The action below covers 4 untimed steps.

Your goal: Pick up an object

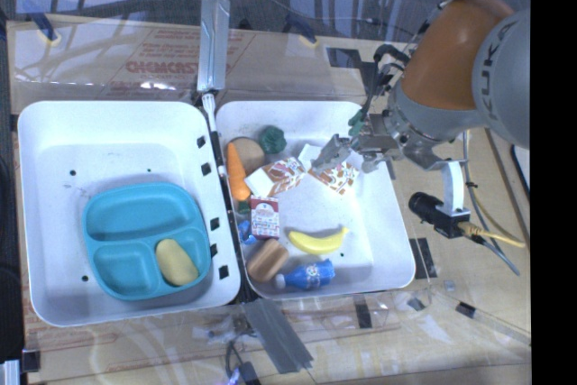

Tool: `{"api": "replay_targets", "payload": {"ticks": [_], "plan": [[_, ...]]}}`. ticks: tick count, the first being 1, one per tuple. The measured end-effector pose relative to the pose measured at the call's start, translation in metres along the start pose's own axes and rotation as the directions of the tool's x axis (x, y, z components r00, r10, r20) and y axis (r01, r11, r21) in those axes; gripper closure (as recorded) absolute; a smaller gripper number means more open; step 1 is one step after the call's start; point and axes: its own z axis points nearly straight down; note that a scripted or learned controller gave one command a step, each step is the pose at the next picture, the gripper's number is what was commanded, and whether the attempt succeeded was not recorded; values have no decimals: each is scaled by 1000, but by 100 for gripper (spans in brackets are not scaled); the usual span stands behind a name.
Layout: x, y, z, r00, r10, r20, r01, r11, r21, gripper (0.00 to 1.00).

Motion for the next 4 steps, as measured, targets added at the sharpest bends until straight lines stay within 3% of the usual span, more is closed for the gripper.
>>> {"api": "replay_targets", "payload": {"ticks": [1, 2, 3, 4], "plan": [[-28, -66, 92, 995, 96, -1, -96, 995, 6, 0], [-45, -53, 5, 985, -171, 3, 171, 985, -6, 0], [-52, -7, 108, 867, 497, 0, -497, 867, 4, 0], [-2, 37, 122, 995, 103, 0, -103, 995, -3, 0]]}}
